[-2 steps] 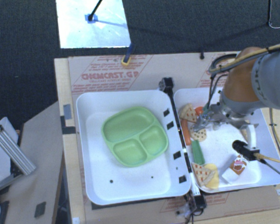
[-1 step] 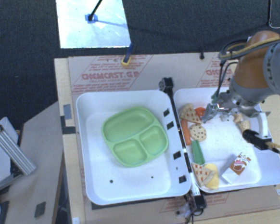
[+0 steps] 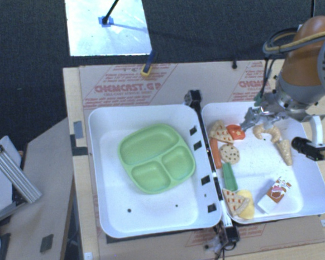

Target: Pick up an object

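The right bin [image 3: 311, 199] holds several toy foods. My gripper [image 3: 250, 118] hangs over its far part, just right of a red tomato piece [image 3: 235, 132] and a waffle-like wedge [image 3: 220, 132]. A beige croissant [image 3: 267, 131] lies directly below the wrist, with a beige pastry piece [image 3: 284, 150] to its right. A cookie [image 3: 229, 154], an orange carrot stick [image 3: 215, 152] and a green stick [image 3: 229, 176] lie along the bin's left side. Nothing shows as lifted by the gripper.
A yellow-and-crust wedge [image 3: 239, 201] and a small white carton [image 3: 276, 192] sit near the right bin's front. The left bin [image 3: 113, 214] carries a green divided plate [image 3: 156, 158]. A black-clipped divider [image 3: 203, 151] separates the bins.
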`<state>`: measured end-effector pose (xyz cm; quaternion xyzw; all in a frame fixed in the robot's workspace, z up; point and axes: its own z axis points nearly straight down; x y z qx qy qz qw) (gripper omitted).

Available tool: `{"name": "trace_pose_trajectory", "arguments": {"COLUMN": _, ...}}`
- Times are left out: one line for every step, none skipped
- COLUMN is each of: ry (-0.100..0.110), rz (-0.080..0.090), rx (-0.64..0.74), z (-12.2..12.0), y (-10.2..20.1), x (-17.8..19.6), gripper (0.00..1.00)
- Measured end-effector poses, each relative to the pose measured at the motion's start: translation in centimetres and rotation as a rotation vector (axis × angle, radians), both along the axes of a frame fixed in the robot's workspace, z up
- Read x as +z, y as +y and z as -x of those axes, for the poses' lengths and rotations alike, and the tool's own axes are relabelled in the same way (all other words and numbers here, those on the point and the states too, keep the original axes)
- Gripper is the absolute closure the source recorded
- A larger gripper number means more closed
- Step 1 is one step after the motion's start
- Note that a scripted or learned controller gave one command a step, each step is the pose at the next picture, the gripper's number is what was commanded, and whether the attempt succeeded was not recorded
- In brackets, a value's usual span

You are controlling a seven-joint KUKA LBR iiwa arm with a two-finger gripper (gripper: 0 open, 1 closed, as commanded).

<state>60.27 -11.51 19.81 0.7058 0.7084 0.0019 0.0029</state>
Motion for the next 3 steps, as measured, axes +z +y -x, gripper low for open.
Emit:
{"name": "trace_pose_trajectory", "arguments": {"ry": 0.002, "rz": -0.001, "rx": 0.000, "z": -0.1, "y": 0.0, "x": 2.8, "gripper": 1.00}}
{"name": "trace_pose_trajectory", "arguments": {"ry": 0.008, "rz": -0.004, "rx": 0.004, "z": 2.0, "y": 5.1, "x": 2.0, "gripper": 1.00}}
{"name": "trace_pose_trajectory", "arguments": {"ry": 0.007, "rz": -0.003, "rx": 0.004, "z": 5.1, "y": 9.5, "x": 3.2, "gripper": 1.00}}
